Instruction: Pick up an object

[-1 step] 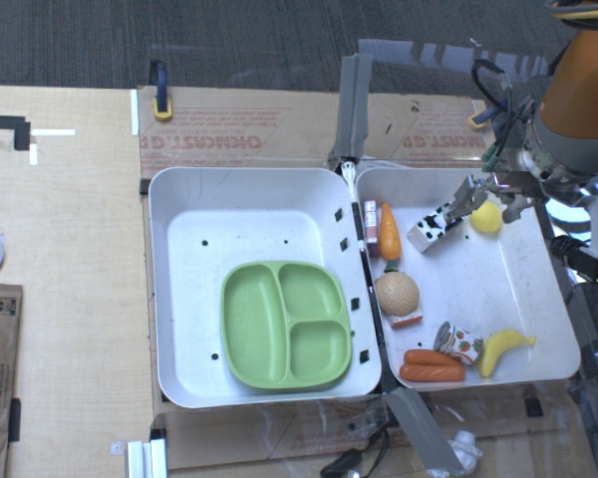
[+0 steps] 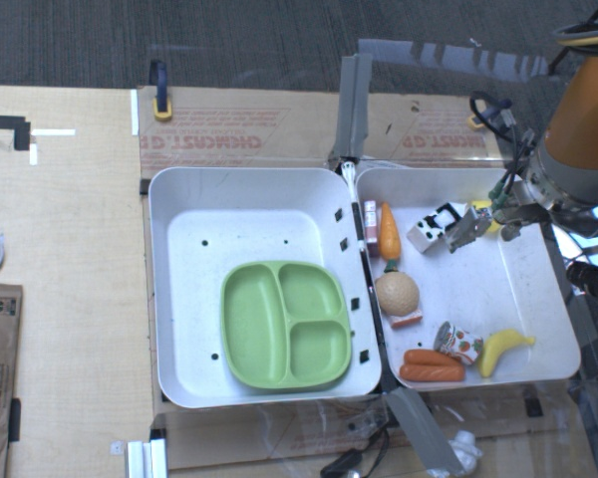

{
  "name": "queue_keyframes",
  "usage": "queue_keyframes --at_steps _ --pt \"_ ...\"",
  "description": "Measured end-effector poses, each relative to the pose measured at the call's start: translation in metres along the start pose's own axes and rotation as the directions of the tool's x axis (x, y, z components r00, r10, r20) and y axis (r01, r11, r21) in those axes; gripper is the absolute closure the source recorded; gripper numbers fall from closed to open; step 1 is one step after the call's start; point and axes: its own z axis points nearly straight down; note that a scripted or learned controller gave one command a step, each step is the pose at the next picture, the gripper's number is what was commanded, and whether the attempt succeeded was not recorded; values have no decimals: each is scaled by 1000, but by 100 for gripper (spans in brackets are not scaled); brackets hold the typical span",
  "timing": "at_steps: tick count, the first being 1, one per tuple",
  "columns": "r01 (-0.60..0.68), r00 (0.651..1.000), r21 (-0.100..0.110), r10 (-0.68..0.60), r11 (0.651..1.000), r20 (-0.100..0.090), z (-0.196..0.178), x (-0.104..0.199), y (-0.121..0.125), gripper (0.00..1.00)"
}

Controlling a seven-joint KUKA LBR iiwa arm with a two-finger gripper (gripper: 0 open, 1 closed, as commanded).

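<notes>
My claw (image 2: 465,229) is up in the right bin's (image 2: 538,277) back corner, can't tell its state, right beside a small black-and-white toy (image 2: 434,225) that looks light, hard plastic and a bit slippery, so I'd pinch it across its narrow middle.

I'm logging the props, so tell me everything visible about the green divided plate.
The green divided plate is pale green, smooth like plastic, a rounded square with three compartments: one long along its left side, two smaller on the right. It lies flat and upright on the floor of the left bin, toward its front right. Nothing sits in it.
</notes>
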Motion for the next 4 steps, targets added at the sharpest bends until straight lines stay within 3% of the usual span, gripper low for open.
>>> queue_keyframes --at_steps 1,2,3,4 --pt "-39 999 -3 39 999 2 141 -9 71 0" --pt "-168 986 -1 168 986 0 131 -49 39 0" --pt "-267 964 9 267 964 1 154 -49 88 0" --pt "-239 971 37 239 970 -14 143 -63 99 0"
